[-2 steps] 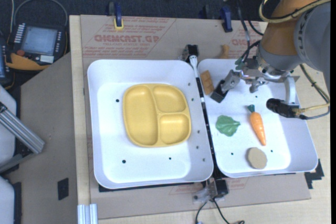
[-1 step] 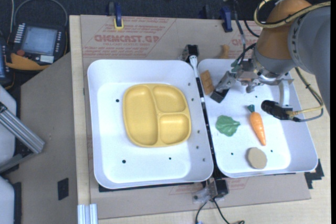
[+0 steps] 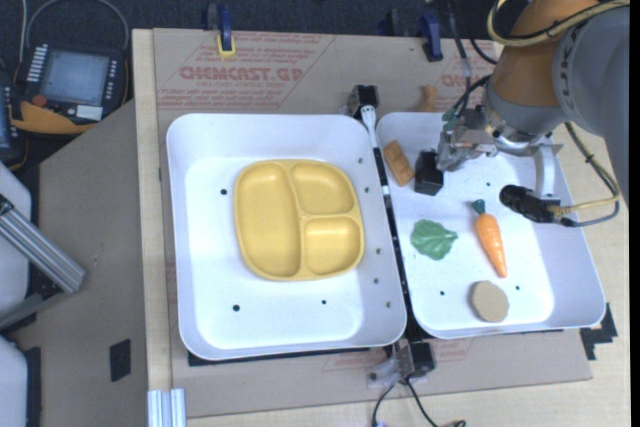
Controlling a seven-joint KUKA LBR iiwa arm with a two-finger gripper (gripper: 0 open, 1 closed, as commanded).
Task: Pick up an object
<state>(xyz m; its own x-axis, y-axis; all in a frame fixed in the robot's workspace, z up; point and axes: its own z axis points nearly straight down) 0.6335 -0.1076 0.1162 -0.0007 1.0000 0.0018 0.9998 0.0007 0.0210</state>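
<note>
White plastic under me: I'm hanging over the right bin [image 3: 570, 300], at its far end, my end effector [image 3: 432, 173] low beside a brown block [image 3: 398, 163] that lies against the divider between the two bins. The dark tip sits just right of that block, near it, but the angle is poor and I can't tell whether I'm open or closed, or whether I'm touching anything. Nothing shows clamped in me, so I'd call the pick not yet made.

Candidates are scattered loose in this bin: the block by the wall, a green leaf [image 3: 433, 239] mid-bin, a carrot [image 3: 489, 241] lying lengthwise just right of it, a tan disc [image 3: 489, 301] near the front edge. All well apart from each other, which leaves room to come down on any one.

The left bin [image 3: 200, 215] carries a yellow tray [image 3: 298, 218] with three compartments, sitting flat.

My guess: the block is the target, being closest. Its spot tight to the wall is the risk, with little room on that side.
</note>
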